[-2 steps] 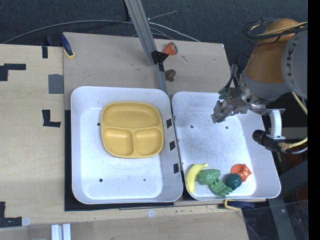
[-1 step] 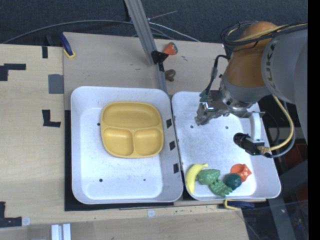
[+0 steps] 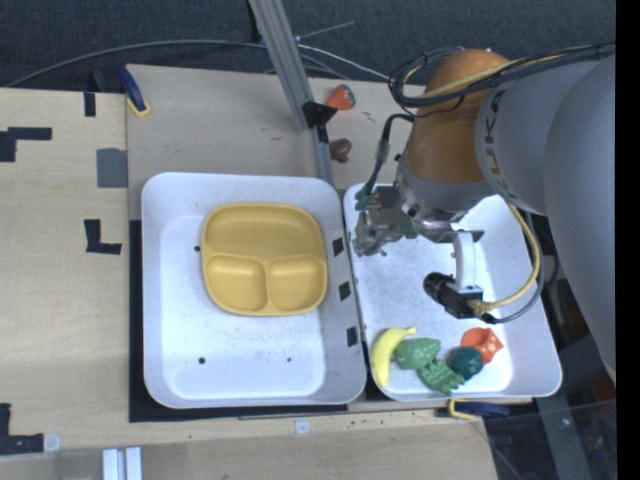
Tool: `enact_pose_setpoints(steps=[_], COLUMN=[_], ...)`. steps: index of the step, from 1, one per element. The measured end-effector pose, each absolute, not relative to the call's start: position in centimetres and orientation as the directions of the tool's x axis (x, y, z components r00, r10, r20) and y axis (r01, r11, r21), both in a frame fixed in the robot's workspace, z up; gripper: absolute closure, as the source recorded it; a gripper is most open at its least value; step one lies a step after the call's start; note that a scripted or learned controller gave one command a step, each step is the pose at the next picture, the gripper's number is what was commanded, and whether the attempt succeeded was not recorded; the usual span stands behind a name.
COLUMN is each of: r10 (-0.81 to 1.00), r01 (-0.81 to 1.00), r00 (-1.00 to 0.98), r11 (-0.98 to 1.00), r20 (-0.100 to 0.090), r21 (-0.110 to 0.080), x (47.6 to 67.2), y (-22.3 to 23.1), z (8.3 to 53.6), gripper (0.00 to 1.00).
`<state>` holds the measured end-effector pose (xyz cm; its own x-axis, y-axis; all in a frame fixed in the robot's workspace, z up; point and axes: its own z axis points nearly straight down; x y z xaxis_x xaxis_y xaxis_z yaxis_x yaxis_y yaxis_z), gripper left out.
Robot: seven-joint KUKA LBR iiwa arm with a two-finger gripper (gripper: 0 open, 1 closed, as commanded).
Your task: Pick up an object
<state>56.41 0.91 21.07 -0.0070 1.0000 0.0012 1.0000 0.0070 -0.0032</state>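
My gripper (image 3: 368, 236) hangs low over the far left part of the right bin (image 3: 540, 368), under the orange wrist band. Its dark fingers are too small and blurred to read. At the near edge of that bin lie a yellow banana (image 3: 387, 352), a green leafy toy (image 3: 424, 360), a dark green round piece (image 3: 465, 362) and an orange-red toy (image 3: 482, 341). These objects sit well below the gripper in the view, apart from it. Nothing is visibly held.
A yellow divided plate (image 3: 264, 257) rests in the left bin (image 3: 170, 298). A grey pole (image 3: 285, 53) rises behind the bins, with a small orange object (image 3: 342, 96) and a brown one (image 3: 340, 150) on the bench near it. A black cable fitting (image 3: 446, 294) hangs over the right bin.
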Motion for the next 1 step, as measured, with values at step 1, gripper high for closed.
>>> enact_pose_setpoints(steps=[1], r10=[1.000], r01=[1.000], r00=[-0.008], r11=[0.008], r20=[0.002], r21=[-0.003], x=[55.29], y=[6.79], z=[20.97], gripper=[1.00])
